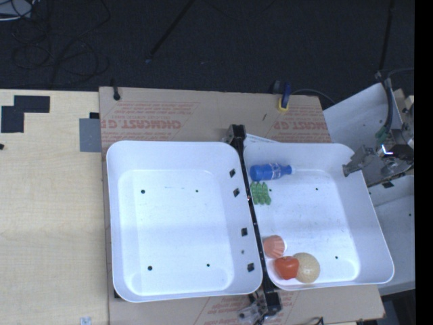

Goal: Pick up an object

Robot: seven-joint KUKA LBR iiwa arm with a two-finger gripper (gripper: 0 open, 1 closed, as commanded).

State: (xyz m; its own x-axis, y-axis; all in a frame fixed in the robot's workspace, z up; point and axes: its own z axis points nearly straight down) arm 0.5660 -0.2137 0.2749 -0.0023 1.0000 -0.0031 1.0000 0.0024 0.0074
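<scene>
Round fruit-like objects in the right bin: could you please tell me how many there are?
3, clustered in the right bin's near-left corner: a peach-pink one, a red one below it, a pale yellow one touching the red.

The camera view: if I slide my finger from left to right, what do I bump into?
Pale wooden bench top → left shallow white bin → small green ridged toy → blue plastic bottle → round cream-coloured ball → grey metal gripper at the right bin's far right edge.
</scene>
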